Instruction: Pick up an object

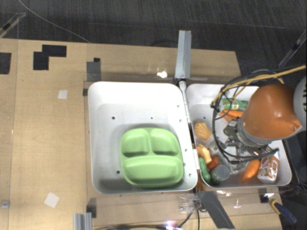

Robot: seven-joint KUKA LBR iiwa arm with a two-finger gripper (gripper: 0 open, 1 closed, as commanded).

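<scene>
While the bench (43,143) spans the frame, the left bin (139,97) at centre holds a green tray (151,156). At right, the right bin (201,97) holds the arm (268,111), a carrot (250,170), a carton (268,170), a cob (203,130) and a can (219,174) along its lower left. Whether the fingers are open cannot be told.
</scene>
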